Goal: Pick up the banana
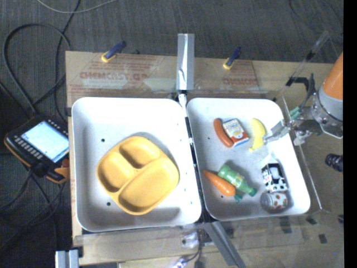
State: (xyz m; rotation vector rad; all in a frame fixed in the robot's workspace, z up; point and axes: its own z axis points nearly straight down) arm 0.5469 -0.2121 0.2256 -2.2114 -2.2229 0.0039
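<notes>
The banana (257, 133) is yellow and curved, lying in the upper right part of the right bin (245, 210). My gripper (280, 129) is just to the banana's right, low over the bin's right rim, its tip reaching the banana's right edge. The view does not show the banana lifted or held. The grey wrist and orange band (333, 88) come in from the right edge.
Left of the banana lies a red sausage with a small carton (231, 131). A carrot (218, 183), a green bottle (237, 179), a black-and-white object (273, 175) and a grey round object (275, 201) fill the bin's lower part. The left bin holds a yellow divided plate (138, 173).
</notes>
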